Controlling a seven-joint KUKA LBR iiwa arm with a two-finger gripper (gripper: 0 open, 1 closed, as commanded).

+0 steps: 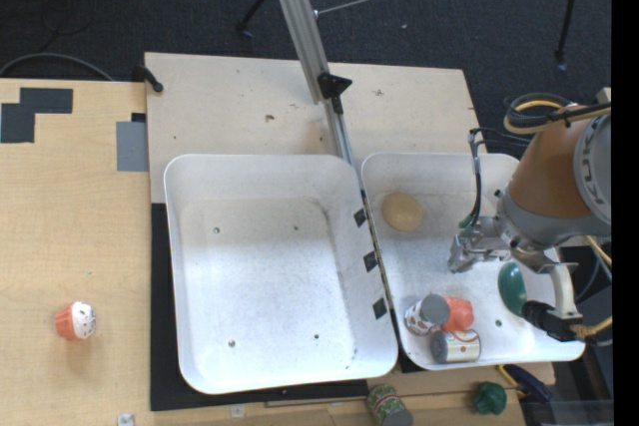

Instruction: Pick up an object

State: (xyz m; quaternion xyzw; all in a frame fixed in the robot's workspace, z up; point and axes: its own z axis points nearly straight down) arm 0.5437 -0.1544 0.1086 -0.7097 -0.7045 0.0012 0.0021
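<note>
So the grey metal two-finger gripper (467,252) sits low over the right shallow white plastic bin (439,177), in the bare patch between the round tan ball (402,212) and the pile at the near edge. I honestly can't tell whether it's released or clenched; it's small and shiny and blends into the bin floor. Nothing shows between its tips.

Candidates to grab: the ball, well apart to the left, plus the cluster of a grey-topped can (430,311), an orange lump (458,312) and a small printed cylinder (456,346), all touching each other.

My guess at the risk: closing where it is gets nothing but air. Going for the cluster could knock pieces sideways or pinch two at once, and the ball would probably roll off.

A dark green object (512,284) is partly hidden behind the arm, so its shape is unclear. The left white bin (190,180) isn't involved.
</note>
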